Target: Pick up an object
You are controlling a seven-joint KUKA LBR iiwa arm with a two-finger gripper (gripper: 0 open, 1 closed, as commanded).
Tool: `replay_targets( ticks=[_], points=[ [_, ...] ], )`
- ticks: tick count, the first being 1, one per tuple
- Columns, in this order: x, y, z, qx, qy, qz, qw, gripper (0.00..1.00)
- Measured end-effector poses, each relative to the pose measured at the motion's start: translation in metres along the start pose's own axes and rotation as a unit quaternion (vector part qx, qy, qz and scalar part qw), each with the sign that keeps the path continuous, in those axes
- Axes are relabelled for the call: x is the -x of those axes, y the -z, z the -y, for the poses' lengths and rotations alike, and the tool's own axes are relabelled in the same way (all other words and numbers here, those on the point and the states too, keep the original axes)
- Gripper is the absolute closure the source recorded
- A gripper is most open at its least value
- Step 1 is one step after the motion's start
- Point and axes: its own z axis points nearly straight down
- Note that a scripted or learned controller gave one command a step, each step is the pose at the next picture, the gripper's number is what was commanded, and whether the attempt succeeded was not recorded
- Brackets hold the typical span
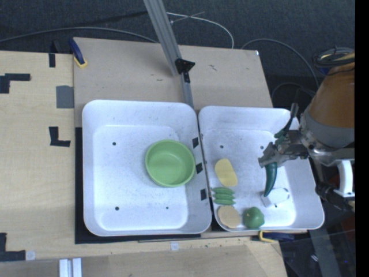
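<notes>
My gripper (272,159) is over the right part of the right bin (242,115), at the end of the grey arm with its orange band. A dark teal curved object (270,181) runs down from right under the gripper, and its upper end is hidden by it. I cannot tell whether it is held or lies on the bin floor. A white object (280,196) sits at its lower end. Further left are a yellow oval piece (225,172), a green ridged piece (223,196), a tan round piece (229,216) and a green round piece (253,217).
The left bin (104,120) holds a green bowl (169,163) near its right wall. A grey pole (164,27) slants down to the divide between the bins. Cables lie on the dark floor behind the bench.
</notes>
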Motion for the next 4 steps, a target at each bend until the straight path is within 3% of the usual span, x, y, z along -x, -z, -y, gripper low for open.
replay_targets(
  ticks=[1,4],
  points=[
    [-0.045,-0.013,-0.028,-0.003,0.002,-0.001,1.0000,1.00],
    [-0.179,-0.029,-0.078,-0.003,0.002,-0.001,1.0000,1.00]
  ],
)
